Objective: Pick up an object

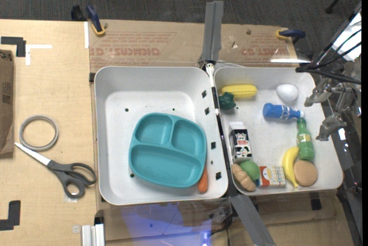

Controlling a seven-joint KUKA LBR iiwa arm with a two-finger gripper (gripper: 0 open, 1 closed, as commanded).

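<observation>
fixed overhead camera, slanted down, both bins [154, 75] framed

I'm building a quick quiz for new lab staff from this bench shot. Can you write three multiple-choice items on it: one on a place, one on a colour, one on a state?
1. Where does the teal divided plate lie?
A. In the left bin
B. In the right bin
C. On the bench beside the scissors

2. What colour is the bottle lying next to the white egg?
A. Red
B. Blue
C. Yellow

3. How do the scissors on the bench lie?
A. Blades spread wide open
B. Blades closed together
C. Standing on their tips

Answers:
1. A, the plate rests in the left bin, with a carrot at its lower right edge.
2. B, the bottle's body is blue with a white band.
3. B, the blades form a single closed point reaching toward the tape roll.
</observation>
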